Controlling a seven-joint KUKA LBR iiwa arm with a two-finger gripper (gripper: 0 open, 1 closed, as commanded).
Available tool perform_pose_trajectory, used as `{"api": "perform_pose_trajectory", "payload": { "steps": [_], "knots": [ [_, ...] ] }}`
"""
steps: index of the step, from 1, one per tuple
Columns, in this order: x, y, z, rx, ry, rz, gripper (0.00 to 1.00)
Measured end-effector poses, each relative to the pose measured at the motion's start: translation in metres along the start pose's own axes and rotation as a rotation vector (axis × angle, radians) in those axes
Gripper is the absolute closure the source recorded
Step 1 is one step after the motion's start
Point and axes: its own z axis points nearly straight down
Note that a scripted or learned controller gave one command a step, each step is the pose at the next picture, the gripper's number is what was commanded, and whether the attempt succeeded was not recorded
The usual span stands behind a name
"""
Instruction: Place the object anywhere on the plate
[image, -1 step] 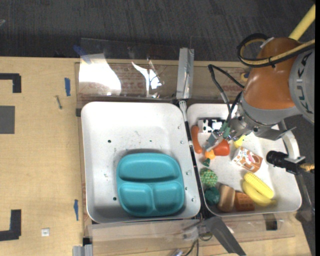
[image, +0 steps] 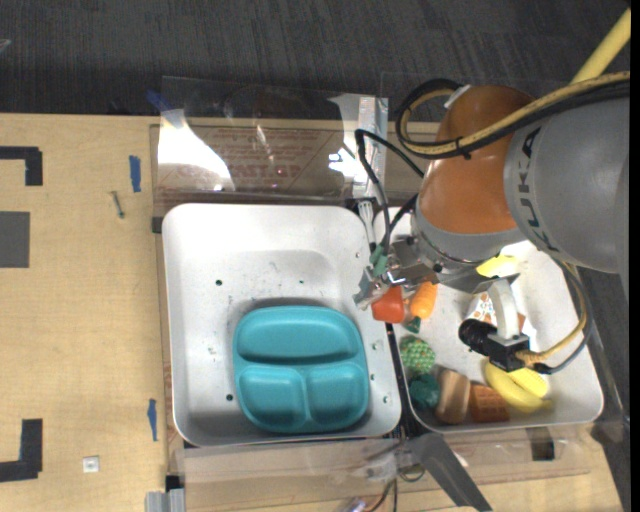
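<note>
A teal plate (image: 300, 380) with three compartments lies in the front half of the left bin (image: 200, 260). My gripper (image: 385, 290) hangs over the wall between the two bins, just right of and behind the plate. A small red-orange object (image: 388, 306) sits between its fingertips, and the gripper is shut on it. The object is beyond the plate's back right corner, not over the plate itself.
The right bin (image: 580, 400) holds an orange carrot-like piece (image: 424, 298), a green knobbly item (image: 418, 353), a brown block (image: 453, 396), a yellow banana (image: 518, 385), a white carton (image: 503, 303) and another yellow piece (image: 497, 267). A clear panel (image: 260, 150) stands behind the left bin.
</note>
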Motion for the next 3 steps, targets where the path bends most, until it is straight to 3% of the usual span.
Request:
{"api": "perform_pose_trajectory", "payload": {
  "steps": [1,2,3],
  "knots": [
    [0.061,0.008,-0.084,-0.009,-0.004,-0.26,1.0],
    [0.139,-0.021,-0.128,-0.009,-0.001,-0.283,1.0],
    [0.121,-0.024,-0.123,-0.002,-0.004,-0.55,1.0]
  ]
}}
